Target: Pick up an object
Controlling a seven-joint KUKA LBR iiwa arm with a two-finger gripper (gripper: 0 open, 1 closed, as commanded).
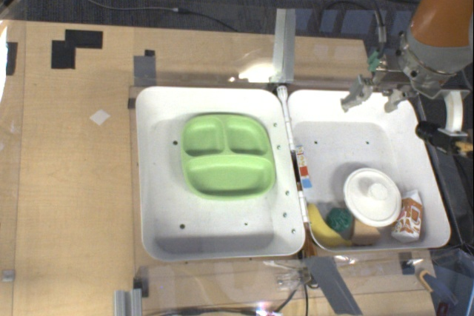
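The right bin (333,137) holds a white bowl (372,196) turned upside down, a yellow banana (320,226), a small dark green object (340,219), a tan block (365,232) and an orange-and-white packet (409,218), all crowded at its near edge. My gripper (372,98) hangs over the far right corner of that bin, well above the objects. Its two fingers are spread apart with nothing between them.
A green divided plate (226,155) lies in the middle of the left bin (159,159). A metal post (284,41) stands behind the divider between the bins. Cables run along the right side near the arm.
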